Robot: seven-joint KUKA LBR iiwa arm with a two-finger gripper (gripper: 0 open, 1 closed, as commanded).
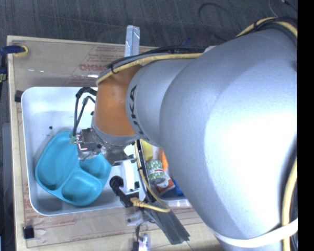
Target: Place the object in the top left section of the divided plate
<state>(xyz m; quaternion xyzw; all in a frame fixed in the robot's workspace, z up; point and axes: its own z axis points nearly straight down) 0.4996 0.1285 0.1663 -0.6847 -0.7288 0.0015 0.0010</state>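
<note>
Arm (209, 114) reaches in from the right, wrist bent down over the blue divided plate (68, 174) in the left bin (34, 106). Gripper (86, 145) sits at the plate's upper edge; honestly can't tell its state.

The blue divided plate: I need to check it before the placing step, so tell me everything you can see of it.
The blue divided plate is a bright turquoise dish, plastic by its look, with raised ridges splitting it into sections. It lies flat, open side up, on the floor of the left white bin, toward the near-left corner. The arm's wrist hangs over its right part and hides that edge; whether anything touches the plate cannot be told. The sections in view hold nothing.
</note>
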